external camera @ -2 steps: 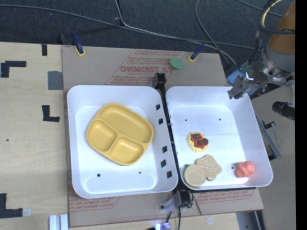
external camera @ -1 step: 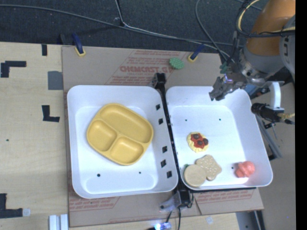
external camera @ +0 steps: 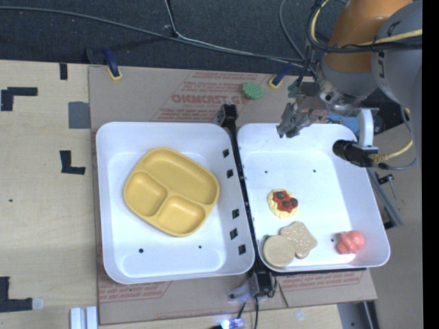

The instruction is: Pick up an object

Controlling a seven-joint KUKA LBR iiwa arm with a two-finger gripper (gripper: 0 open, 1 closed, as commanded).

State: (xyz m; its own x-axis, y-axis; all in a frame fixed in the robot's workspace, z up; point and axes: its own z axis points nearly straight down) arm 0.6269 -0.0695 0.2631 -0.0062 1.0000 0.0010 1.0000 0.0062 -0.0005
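Note:
The right bin (external camera: 312, 156) holds a small yellow pizza-like piece with red topping (external camera: 282, 202), a tan cracker (external camera: 300, 239) leaning on a round tan cookie (external camera: 278, 251), and a pink-red lump (external camera: 350, 242) in the near right corner. My gripper (external camera: 291, 124) hangs over the far edge of the right bin, well above and behind the food pieces. Its dark fingers (external camera: 287, 127) point down with nothing between them. The left bin (external camera: 113, 142) carries a yellow divided plate (external camera: 171, 190).
A green knobbly object (external camera: 252, 90) lies on the cardboard behind the bins. Blue and yellow clamps (external camera: 112, 66) hold the cardboard's far edge. Cables run across the dark background. A black divider (external camera: 235, 177) separates the bins.

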